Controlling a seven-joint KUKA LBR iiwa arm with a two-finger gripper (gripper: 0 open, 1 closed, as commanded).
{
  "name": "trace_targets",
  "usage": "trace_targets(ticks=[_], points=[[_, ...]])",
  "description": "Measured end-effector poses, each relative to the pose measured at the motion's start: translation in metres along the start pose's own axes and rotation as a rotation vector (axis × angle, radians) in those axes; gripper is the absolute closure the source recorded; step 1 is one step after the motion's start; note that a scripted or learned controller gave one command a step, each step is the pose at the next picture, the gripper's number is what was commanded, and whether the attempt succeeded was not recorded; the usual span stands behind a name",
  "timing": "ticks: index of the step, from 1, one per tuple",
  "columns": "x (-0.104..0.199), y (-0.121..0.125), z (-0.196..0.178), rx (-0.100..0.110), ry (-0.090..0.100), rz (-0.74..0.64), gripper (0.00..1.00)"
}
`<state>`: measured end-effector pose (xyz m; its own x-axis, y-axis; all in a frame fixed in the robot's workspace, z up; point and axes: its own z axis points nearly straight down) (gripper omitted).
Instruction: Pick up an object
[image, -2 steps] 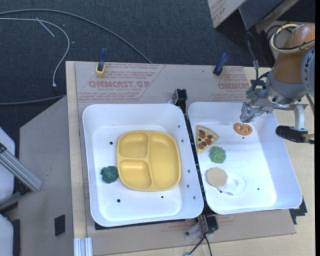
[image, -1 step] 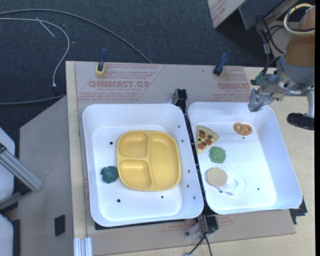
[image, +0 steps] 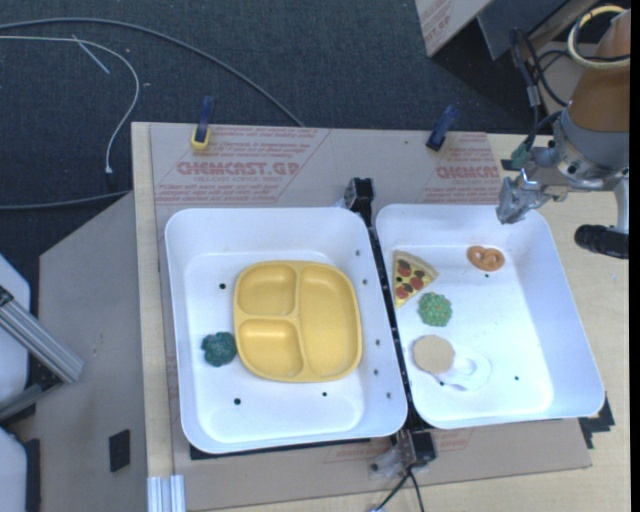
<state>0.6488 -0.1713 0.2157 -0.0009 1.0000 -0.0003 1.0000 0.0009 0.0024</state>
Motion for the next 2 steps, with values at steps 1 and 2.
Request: trace_targets(ticks=[1,2], points=[[0.058,-0.01,-0.009,0.003,0.004,-0.005,1.0],[0.108,-0.029,0.0,0.006,0.003,-0.004,1.0]])
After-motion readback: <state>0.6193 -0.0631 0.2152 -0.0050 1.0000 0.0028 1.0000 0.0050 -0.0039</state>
